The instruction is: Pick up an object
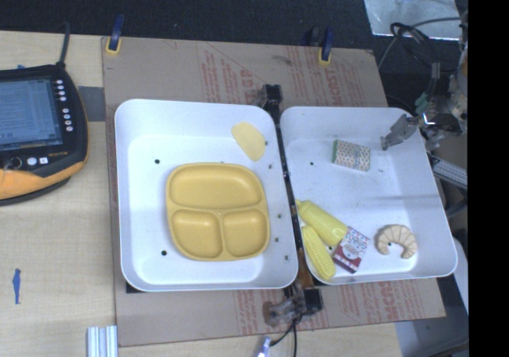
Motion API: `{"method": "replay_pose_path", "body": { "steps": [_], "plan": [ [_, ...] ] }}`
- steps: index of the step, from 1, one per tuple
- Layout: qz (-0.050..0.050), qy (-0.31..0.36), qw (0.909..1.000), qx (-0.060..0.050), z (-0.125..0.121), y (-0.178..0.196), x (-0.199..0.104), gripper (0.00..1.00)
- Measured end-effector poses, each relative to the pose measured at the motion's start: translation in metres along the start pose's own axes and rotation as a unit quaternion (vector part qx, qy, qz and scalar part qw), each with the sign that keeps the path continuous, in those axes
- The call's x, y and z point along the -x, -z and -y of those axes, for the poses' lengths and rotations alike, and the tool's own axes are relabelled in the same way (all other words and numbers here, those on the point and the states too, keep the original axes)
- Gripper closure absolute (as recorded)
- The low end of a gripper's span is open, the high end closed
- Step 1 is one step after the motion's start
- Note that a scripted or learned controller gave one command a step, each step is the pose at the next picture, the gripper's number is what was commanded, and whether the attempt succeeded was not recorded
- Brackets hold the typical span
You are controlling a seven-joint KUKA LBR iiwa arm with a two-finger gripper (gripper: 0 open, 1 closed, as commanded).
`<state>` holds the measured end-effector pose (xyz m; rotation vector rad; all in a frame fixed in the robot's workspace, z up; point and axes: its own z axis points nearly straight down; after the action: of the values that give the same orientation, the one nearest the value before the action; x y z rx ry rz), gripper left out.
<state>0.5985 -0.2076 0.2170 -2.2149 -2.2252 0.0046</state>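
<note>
A control tablet (36,129) sits on the counter (48,268). The left bin (135,188) holds a yellow divided plate (216,210). The right bin (413,188) holds two corn cobs (318,236), a small packet (351,249), a croissant (397,239) and a green sponge (351,155). The gripper (395,133) hangs over its far right corner, too small to tell how the jaws stand.

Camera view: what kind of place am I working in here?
Probably a robot lab bench: two white bins on clamped cardboard, a teach pendant, and toy food like the croissant.

Red lettering runs across the cardboard sheet (238,77) under the bins, too blurred to read. The small red packet (350,250) and the pendant screen (30,115) carry print too small to read.
</note>
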Motion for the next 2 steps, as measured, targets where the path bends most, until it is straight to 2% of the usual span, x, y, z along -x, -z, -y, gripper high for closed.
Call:
{"method": "replay_pose_path", "body": {
  "steps": [1, 2],
  "plan": [
    [0.0, 0.001, 1.0, -0.001, -0.006, -0.094, -0.053, 0.0],
    [-0.001, 0.0, 1.0, 0.004, -0.061, -0.12, -0.005, 0.0]
  ]
}}
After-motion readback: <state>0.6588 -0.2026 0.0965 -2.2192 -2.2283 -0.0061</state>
